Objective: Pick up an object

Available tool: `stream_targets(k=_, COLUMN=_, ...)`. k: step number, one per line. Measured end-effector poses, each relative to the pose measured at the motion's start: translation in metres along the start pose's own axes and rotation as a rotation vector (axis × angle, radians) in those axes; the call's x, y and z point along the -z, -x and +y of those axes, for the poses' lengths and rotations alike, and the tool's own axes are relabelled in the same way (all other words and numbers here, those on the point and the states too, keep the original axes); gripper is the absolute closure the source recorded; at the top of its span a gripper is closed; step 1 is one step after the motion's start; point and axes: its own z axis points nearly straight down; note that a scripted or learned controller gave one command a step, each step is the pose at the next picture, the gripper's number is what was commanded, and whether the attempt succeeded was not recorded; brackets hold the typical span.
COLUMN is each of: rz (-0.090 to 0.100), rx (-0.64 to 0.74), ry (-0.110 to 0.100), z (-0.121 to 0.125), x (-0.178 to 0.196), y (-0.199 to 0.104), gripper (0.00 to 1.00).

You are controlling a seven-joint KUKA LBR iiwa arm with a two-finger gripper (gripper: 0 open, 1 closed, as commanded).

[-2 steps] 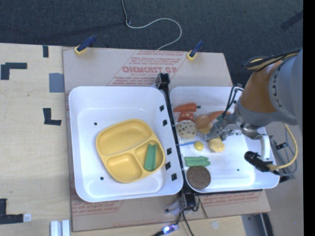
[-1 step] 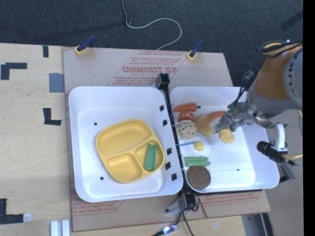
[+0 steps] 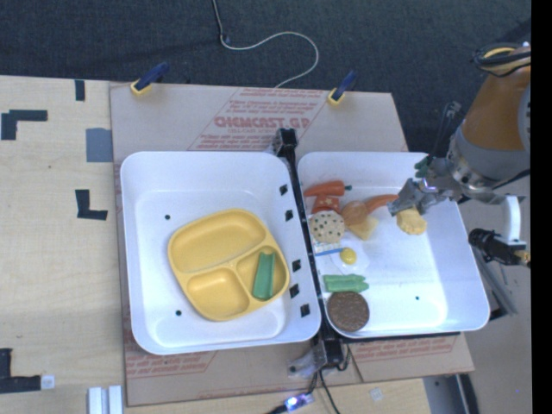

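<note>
Across the desk (image 3: 52, 257) two white bins sit side by side, their inner rims touching along a black divider. In the left bin (image 3: 147, 309) a yellow compartment tray (image 3: 216, 240) holds a green piece (image 3: 264, 275) in its right-hand compartment, with bare white floor all round it. The right bin (image 3: 448, 309) is crowded along its left side: a red-orange piece (image 3: 325, 191) farthest back, a speckled round biscuit (image 3: 327, 226), an orange carrot-like piece (image 3: 373, 205), a small yellow ball (image 3: 348, 255), a green strip (image 3: 344, 282) and a brown disc (image 3: 348, 310) nearest. Its right half lies open. The end effector (image 3: 412, 203) hangs over the far right part of this bin; whether it is spread or closed cannot be told. A yellow lump (image 3: 413, 223) lies right at its tip, on the near side.
</note>
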Motion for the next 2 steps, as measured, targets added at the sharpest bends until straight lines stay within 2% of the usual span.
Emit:
stream_targets(k=1, rz=0.002, rx=0.0, ry=-0.003, z=0.001, x=0.019, y=0.0, gripper=1.0)
stream_targets(k=2, rz=0.004, rx=0.006, ry=-0.004, z=0.021, x=0.023, y=-0.06, gripper=1.0)
